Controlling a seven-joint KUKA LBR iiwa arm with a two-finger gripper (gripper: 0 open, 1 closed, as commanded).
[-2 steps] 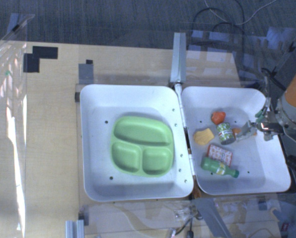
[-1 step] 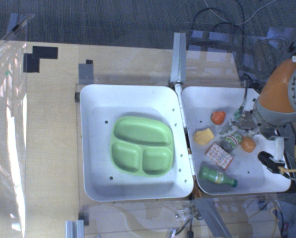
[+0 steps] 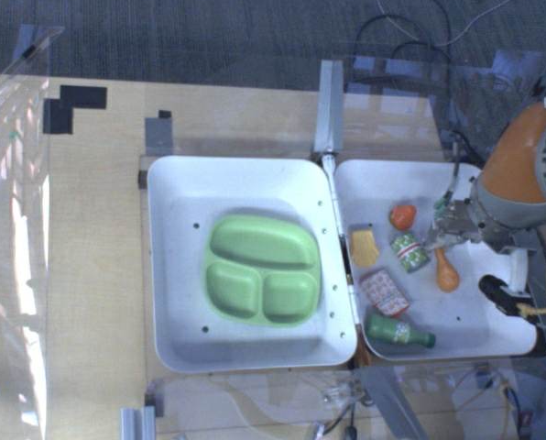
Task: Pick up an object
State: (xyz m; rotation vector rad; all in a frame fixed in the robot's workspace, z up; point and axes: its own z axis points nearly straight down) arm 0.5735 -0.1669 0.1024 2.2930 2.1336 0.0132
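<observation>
Over the right bin (image 3: 493,333), toward three o'clock, the gripper (image 3: 444,230) hangs just above a green can (image 3: 409,251) and a carrot (image 3: 446,271). How it is set cannot be told, nor whether it touches either one. A tomato (image 3: 402,216) lies at eleven o'clock of the can, a yellow block (image 3: 364,247) at nine, a red packet (image 3: 384,291) and green bottle (image 3: 398,332) toward six. Part of the arm (image 3: 528,168) is cut off at the edge. A green tray (image 3: 262,269) sits in the left bin (image 3: 177,246).
</observation>
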